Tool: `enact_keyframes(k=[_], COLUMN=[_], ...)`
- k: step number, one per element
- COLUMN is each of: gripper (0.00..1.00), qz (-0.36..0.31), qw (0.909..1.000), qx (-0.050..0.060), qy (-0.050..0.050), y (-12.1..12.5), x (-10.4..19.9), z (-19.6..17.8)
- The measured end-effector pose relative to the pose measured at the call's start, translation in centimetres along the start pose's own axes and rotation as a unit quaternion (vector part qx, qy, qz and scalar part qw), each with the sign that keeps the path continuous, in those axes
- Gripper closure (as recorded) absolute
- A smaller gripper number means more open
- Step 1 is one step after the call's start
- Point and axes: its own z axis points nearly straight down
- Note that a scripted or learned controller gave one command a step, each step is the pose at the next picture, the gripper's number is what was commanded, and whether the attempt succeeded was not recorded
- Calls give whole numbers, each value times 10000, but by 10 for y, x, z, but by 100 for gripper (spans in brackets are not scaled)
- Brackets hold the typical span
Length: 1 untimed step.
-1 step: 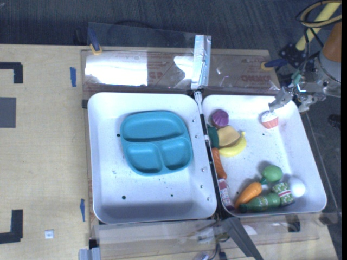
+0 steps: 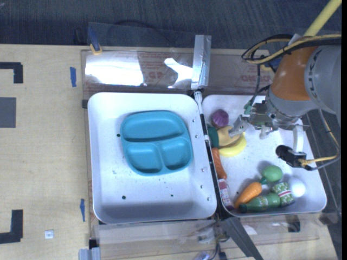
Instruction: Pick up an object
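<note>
The gripper [image 2: 238,128] hangs low over the upper left part of the right bin [image 2: 317,199], reaching in from the right under the grey arm with its orange band [image 2: 290,77]. One metal finger slants down and to the left, and its tip sits right at the yellow toy [image 2: 234,145], a banana-like piece lying near the bin's left wall. Whether the tool is spread or pressed together I cannot tell (the wrist body and cables cover most of it), and nothing can be seen pinched in it, so I would not call anything held.

The pose reads as an approach on the yellow piece: the tool is tilted toward the crowded left edge, probably because the toys have bunched there against the wall. Touching the yellow piece from above is a small purple toy [image 2: 219,117], and just to its left a green piece [image 2: 212,137] leans on the divider, with an orange strip [image 2: 217,163] running down the same wall below it. That crowding leaves little room on the wall side.

The yellow toy looks smooth, curved and rounded, likely hard plastic, so it may slip out of a poor pinch.

Well apart, at the bin's lower edge, lie a toy carrot [image 2: 250,191], a round green toy [image 2: 272,173] and a green bottle-like toy [image 2: 271,201]. The left bin [image 2: 103,145] holds a blue divided plate [image 2: 156,141]
</note>
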Motion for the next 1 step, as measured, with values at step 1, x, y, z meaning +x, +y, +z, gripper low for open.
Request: enact_keyframes(k=[1], gripper=[0], qz=[-196], qw=[9998], qx=[-72], qy=[-10], y=[-8], x=[14], z=[35])
